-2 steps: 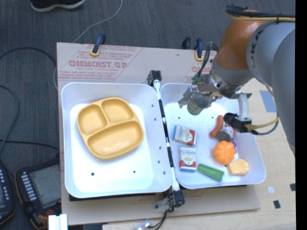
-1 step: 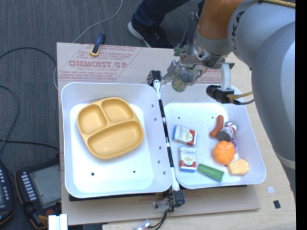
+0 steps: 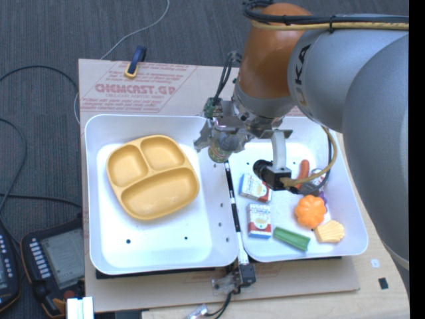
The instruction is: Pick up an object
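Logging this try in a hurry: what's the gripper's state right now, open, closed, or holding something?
Gripper: cannot be told whether open or closed; it hangs where the left bin meets the right bin.

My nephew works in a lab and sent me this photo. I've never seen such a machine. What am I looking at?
This is one picture from a camera fixed above a bench, looking down at a slant. The big shape on the right is a grey robot arm with an orange band. Its hand hangs over the far end of the wall between two shallow white bins. The left bin holds a yellow plastic plate with three compartments. The right bin holds small toy items: a small white and red carton, a second carton, an orange pumpkin, a green block, a yellow shell-shaped piece and a red sausage. I cannot tell whether the hand holds anything.
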`<act>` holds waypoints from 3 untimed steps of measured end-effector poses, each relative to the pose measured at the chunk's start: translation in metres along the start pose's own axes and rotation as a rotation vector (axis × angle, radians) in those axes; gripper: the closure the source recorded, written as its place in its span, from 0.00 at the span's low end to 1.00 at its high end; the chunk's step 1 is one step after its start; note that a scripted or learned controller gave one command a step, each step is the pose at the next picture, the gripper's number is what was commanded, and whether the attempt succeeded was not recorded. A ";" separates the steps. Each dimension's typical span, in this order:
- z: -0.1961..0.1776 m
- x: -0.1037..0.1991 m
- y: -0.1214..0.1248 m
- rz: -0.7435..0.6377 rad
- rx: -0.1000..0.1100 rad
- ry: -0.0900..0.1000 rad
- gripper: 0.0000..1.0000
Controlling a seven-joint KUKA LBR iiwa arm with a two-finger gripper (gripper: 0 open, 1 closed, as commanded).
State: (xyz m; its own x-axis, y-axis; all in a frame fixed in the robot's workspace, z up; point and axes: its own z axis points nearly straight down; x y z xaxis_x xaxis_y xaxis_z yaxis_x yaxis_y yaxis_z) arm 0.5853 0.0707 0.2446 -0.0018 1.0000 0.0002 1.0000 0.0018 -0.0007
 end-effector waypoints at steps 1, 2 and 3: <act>0.061 -0.040 -0.064 0.002 0.002 -0.001 1.00; 0.051 -0.039 -0.064 0.000 0.001 -0.001 1.00; 0.042 -0.039 -0.063 0.000 0.001 -0.001 1.00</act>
State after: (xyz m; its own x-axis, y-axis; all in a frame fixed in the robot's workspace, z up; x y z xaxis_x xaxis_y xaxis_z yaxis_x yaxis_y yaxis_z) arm 0.5223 0.0318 0.2030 -0.0021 1.0000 -0.0007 1.0000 0.0021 -0.0019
